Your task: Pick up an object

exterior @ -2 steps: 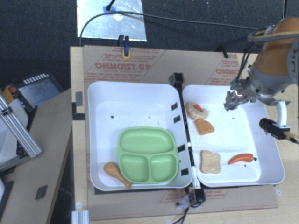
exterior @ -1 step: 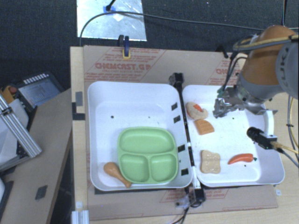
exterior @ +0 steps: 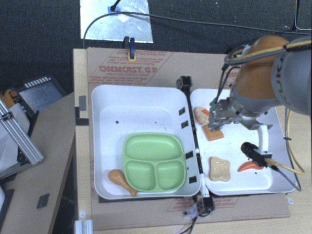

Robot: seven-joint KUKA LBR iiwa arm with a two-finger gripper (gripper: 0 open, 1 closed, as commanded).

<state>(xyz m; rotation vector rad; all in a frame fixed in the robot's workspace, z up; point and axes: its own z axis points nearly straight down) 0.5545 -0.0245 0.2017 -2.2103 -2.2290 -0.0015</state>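
Both bins [exterior: 146, 94] were plain white. A pale green divided plate [exterior: 153, 161] lay in the left one, with a tan drumstick [exterior: 122, 181] at its eight o'clock. In the right bin, an orange-brown square piece [exterior: 214, 133] sat at twelve o'clock from a beige toast slice [exterior: 219, 169]. A red-orange pepper [exterior: 249, 166] lay at three o'clock from the toast. The arm [exterior: 273, 77] was grey with an orange band.

Robot lab: bench [exterior: 122, 65], white bins [exterior: 141, 101]
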